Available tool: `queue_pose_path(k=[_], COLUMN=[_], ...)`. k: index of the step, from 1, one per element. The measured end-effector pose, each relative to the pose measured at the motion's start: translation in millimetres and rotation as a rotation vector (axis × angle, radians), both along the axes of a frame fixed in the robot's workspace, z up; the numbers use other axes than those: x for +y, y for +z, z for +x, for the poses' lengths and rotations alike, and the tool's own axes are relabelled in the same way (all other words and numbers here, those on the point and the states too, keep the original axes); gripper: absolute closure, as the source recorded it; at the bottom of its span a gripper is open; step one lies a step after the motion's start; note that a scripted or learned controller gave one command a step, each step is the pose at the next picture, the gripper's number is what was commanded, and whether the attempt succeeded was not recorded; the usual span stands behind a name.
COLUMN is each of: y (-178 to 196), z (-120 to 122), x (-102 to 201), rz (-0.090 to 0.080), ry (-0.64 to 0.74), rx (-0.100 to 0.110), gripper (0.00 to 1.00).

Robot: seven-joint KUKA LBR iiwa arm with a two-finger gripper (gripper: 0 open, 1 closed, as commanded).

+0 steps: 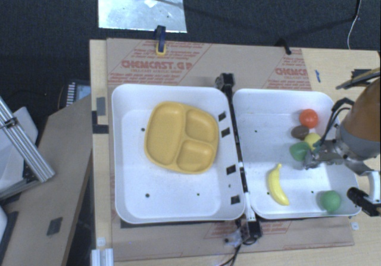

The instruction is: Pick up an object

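Note:
The right bin (262,140) holds several small items. An orange ball (308,118) lies near its far right side, with a brown piece (299,132) and a small yellow piece (312,138) just below it. A green object (299,151) sits beside those. My gripper (312,159) hangs low in the bin, right against the green object's right side and just under the yellow piece. A yellow banana (276,184) lies toward the front of the bin. A green ball (329,200) rests in the front right corner.
The left bin (128,199) carries a yellow divided plate (180,137). A black clipped divider (233,146) runs between the two bins. The arm's grey body (363,131) overhangs the right bin's right wall. Cardboard (196,62) lies under both bins.

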State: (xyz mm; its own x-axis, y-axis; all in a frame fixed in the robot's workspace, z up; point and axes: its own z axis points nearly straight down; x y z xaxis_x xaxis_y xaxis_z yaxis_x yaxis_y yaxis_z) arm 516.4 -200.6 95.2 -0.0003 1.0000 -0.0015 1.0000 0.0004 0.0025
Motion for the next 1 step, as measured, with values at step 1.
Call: queue_pose_path(k=[1], y=[42.4], z=[-1.8], x=[-1.4], rz=[0.0], ry=[0.002], rx=[-0.001], gripper=[1.0])
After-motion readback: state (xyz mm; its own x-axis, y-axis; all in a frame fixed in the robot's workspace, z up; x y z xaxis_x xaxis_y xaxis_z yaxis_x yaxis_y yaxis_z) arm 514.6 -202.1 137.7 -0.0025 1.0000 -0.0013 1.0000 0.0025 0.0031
